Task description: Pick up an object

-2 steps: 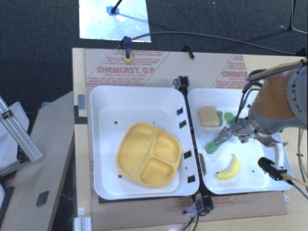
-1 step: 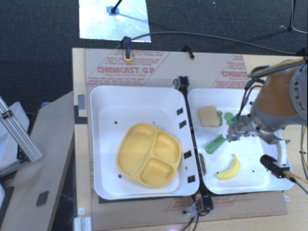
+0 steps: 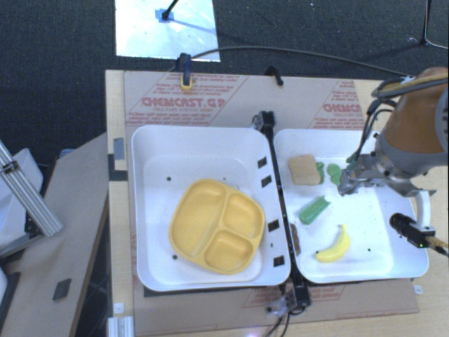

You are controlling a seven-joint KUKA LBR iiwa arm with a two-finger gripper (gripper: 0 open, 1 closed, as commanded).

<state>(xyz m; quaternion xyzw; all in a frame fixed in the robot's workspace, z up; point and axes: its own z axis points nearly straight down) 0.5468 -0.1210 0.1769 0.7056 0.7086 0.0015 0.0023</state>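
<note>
Fingers (image 3: 349, 185) (spread indiscernible) hover above glossy curved banana (image 3: 334, 246), green block (image 3: 313, 209) and tan square sponge (image 3: 304, 169).

We see two bins side by side on the bench (image 3: 116, 188), their inner walls touching along the middle. In the left bin (image 3: 151, 146) a divided tray (image 3: 217, 225) lies toward the front right, tilted relative to the bin walls. In the right bin (image 3: 379, 258), a bread slice (image 3: 304, 169) lies at the back left. Just right of it sits a small pepper-like piece (image 3: 332, 171), with the gripper (image 3: 348, 184) directly beside it. In front of the bread, near the bin's centre, lies a cucumber-like piece (image 3: 313, 210), set at a slant. A banana (image 3: 334, 247) lies nearer the front, to the right of that piece. The arm (image 3: 414, 132) reaches over the right bin's back right part.
</note>
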